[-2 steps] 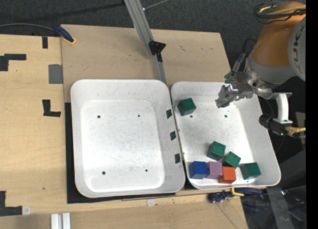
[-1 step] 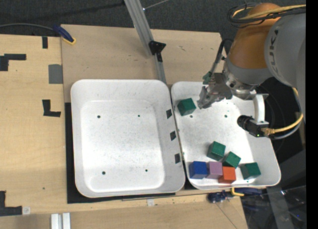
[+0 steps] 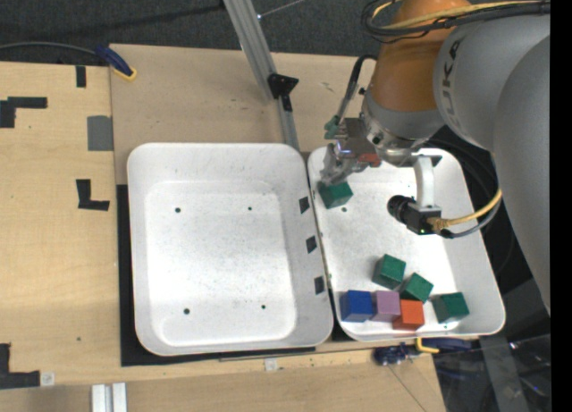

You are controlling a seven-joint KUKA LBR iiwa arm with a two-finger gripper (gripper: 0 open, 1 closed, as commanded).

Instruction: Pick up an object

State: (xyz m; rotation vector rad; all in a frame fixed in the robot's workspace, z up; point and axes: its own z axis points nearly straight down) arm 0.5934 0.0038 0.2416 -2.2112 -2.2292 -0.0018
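Observation:
My gripper hangs over the upper left part of the right bin, close to the wall it shares with the left bin. A small green block sits at the fingertips, and the gripper is shut on it. The grey arm with its orange band reaches in from the upper right and hides the bin's far corner.
Several loose blocks lie at the front of the right bin: green ones, a blue one, a purple one and an orange one. The left bin stands beside it. A slanted metal pole rises behind the bins.

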